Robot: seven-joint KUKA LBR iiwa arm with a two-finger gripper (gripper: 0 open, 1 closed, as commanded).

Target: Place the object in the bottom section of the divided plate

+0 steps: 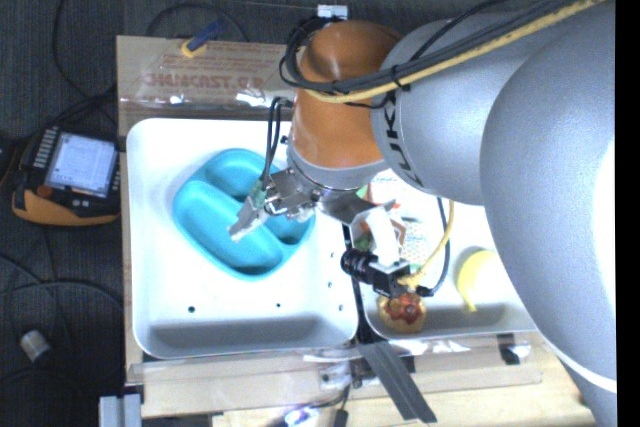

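Note:
A blue divided plate [205, 210] lies in the left white bin [160, 315]. My gripper [252, 215] hangs over the middle of the plate, near the ridge between its sections, pointing down and to the left. A small green spot shows at the gripper's base. The grey arm with its orange band [340, 105] reaches in from the right and hides the plate's right edge. I cannot make out any object between the gripper's tips.
The right bin [450, 325] holds a reddish-brown round item [402, 313], a yellow banana-like piece [472, 277] and a white, red and green item [385, 233]. Cables hang beside them. A cardboard sheet [190, 75] lies behind the left bin.

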